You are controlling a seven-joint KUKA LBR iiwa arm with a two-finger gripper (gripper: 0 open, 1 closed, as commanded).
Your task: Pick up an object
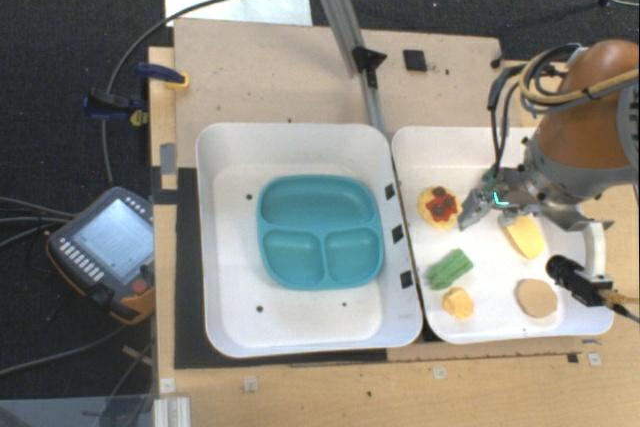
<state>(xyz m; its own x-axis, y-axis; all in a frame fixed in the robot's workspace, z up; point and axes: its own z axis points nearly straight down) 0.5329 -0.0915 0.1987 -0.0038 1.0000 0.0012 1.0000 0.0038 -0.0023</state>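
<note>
We cannot tell how the jaws of the gripper [478, 207] stand, so above the round red-and-yellow toy pizza [440, 204] at centre right we should descend straight.

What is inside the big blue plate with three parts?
The teal three-part plastic plate in the left white bin has nothing in its sections. Nothing covers it, so all three show.

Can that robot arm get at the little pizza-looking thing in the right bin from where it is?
Probably yes. The gripper hangs just beside the toy pizza, with bare bin floor between them. The green piece and the yellow wedge lie off to the sides, out of the way.
</note>
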